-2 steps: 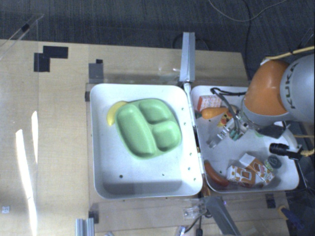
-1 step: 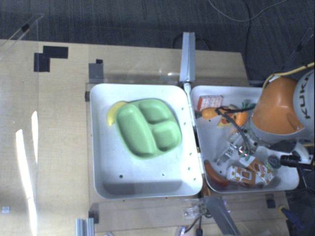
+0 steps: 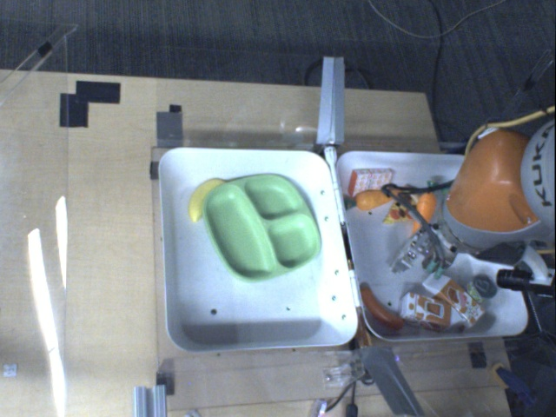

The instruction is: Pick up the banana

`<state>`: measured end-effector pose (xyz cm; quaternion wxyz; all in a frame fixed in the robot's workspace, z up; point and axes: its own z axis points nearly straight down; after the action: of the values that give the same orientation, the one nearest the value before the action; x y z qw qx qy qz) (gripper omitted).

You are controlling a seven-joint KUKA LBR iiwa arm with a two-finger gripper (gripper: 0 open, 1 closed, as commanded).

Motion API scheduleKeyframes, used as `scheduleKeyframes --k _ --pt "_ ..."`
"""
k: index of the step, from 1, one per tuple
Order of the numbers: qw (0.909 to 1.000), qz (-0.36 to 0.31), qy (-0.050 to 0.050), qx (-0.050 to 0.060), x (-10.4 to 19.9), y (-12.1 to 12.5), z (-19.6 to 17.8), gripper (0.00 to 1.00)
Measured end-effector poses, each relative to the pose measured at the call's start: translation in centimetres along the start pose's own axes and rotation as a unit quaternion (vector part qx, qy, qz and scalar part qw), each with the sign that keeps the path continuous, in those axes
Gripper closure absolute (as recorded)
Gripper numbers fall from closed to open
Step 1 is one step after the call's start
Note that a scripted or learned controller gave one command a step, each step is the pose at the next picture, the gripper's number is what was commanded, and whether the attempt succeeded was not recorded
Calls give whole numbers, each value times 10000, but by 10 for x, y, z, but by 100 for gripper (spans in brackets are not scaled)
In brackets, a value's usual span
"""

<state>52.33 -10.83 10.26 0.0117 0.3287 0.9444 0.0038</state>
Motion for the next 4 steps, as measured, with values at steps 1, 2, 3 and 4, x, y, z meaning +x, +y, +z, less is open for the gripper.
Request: scheduleKeyframes --k 1,2,3,4 --pt "10000 -1 2 0 0 0 0 0" --pt "9955 -948 52 36 -41 44 14 0" --pt "9943 -1068 29 37 -6 -31 12 0" --pt "9939 -1098 38 23 -15 -41 12 0"
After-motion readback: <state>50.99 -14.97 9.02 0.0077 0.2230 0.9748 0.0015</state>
